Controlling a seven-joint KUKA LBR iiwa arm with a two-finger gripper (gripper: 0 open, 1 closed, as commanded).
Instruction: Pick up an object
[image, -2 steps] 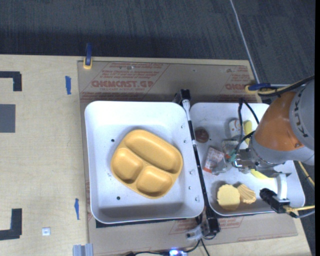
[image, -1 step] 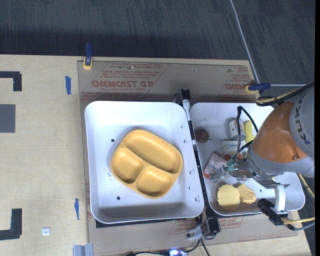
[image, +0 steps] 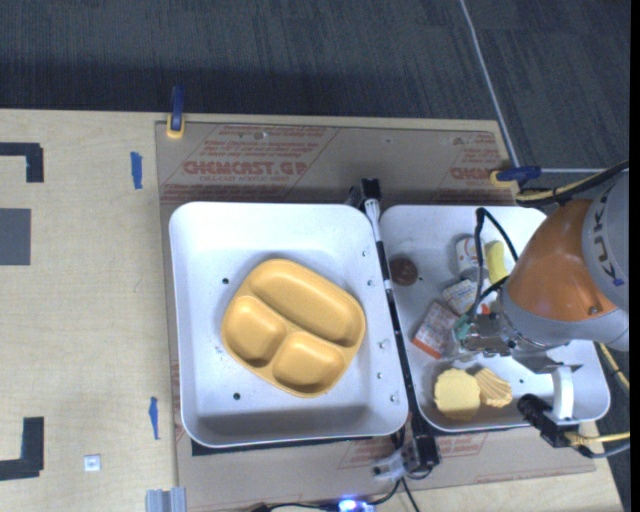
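My gripper (image: 482, 334) hangs low over the middle of the right bin (image: 590, 400), below the arm's orange band (image: 555, 270). It is right beside a small silver and orange packet (image: 436, 326) and just above a yellow block (image: 456, 393) with a ridged tan piece (image: 494, 385) next to it. Farther back in the same bin lie a small brown round object (image: 403, 269), a little printed can (image: 465, 252) and a yellow tube-like item (image: 496, 261) that the arm partly covers. Nothing shows in the gripper's grasp.
The left bin (image: 200, 240) holds a large yellow tray (image: 292, 326) with three compartments. A black divider (image: 385, 290) runs between the bins. Cables (image: 560, 430) trail over the right bin's front right corner. The bins sit on cardboard over a wooden bench.
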